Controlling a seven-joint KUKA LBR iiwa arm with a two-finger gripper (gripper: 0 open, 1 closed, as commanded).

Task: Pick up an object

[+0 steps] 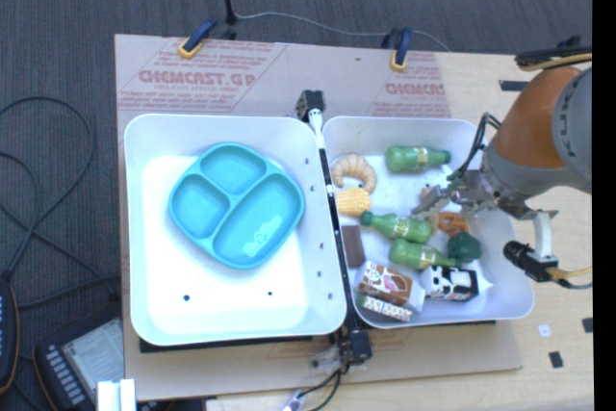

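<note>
The stuff to grab was all piled in the right bin [500, 303]: three green bottles, one up top [417, 158] lying on its side, one in the middle [397, 226] and one lower [421, 255], both tilted. There was also a croissant [354, 170] with a corn cob [350, 201] just below it near the divider, a cow-print carton [452, 283], a brown snack pack [387, 282] over a striped box [385, 307], a small brown block [353, 245], and a dark green veggie [464, 246] touching something orange [449, 223].

The pincer [441, 198] sat low over the middle of that pile, just above the orange thing and right of the middle bottle. Its fingers looked spread apart with nothing clearly between them, so no grip on anything as far as I could see. The arm [539, 130] came in from the right with its orange band.

The left bin [140, 236] had a blue divided plate [237, 204]. Both bins sat on a board on the surface [192, 77], held by two clamps [197, 38].
</note>
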